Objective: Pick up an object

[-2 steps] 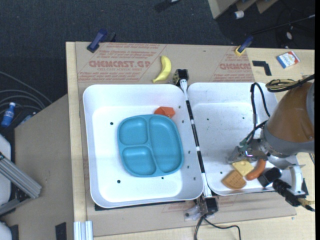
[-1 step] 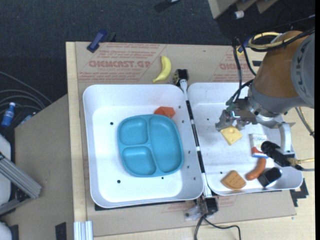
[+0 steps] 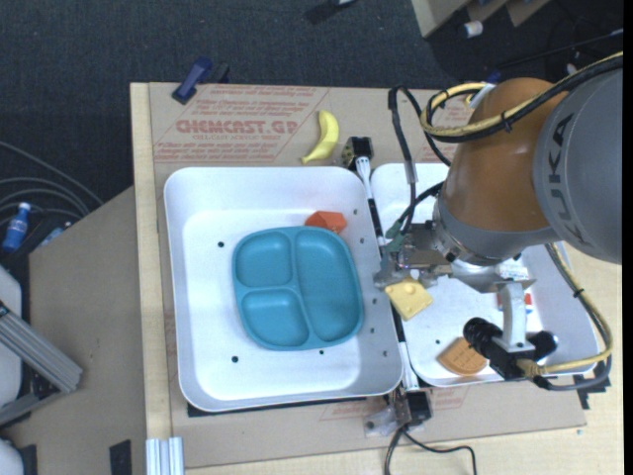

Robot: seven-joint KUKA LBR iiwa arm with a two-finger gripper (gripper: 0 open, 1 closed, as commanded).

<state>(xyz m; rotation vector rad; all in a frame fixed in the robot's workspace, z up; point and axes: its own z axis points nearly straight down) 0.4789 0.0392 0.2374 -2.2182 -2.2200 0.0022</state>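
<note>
Orange-banded, my arm hangs over the right bin; my gripper sits just above a yellow cheese wedge, grip state hidden from me.

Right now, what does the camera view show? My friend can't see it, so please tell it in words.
A big grey and orange robot arm reaches over the right white bin, its pincer low beside a yellow wedge at the bin's left rim. The left bin holds a blue divided plate and a small orange piece. A toy banana lies on the bench behind.
</note>
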